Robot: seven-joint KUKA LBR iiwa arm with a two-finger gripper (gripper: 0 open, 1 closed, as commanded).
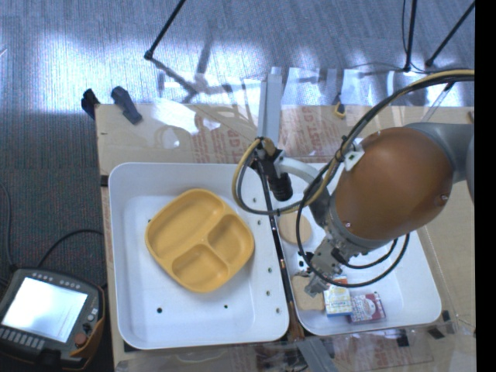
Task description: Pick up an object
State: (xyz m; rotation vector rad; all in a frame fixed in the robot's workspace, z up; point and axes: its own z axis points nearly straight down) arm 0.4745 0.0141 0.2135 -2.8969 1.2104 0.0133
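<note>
Far left, on dark carpet: grey handheld control pendant with lit screen (48, 312), cable trailing. Sunlit patches and black tripod legs (172, 18) across the floor behind. Brown wooden bench top (178, 134), worn, glare along its surface. Left shallow white plastic bin (128, 208): yellow three-compartment plastic tray (200, 239) lying flat near centre. Right shallow white plastic bin (422, 285): two-finger gripper (316, 279) low at the front left, directly beside small flat printed packets (354, 303). Finger state: cannot tell. Grey arm with orange band (395, 188) overhead.
</note>
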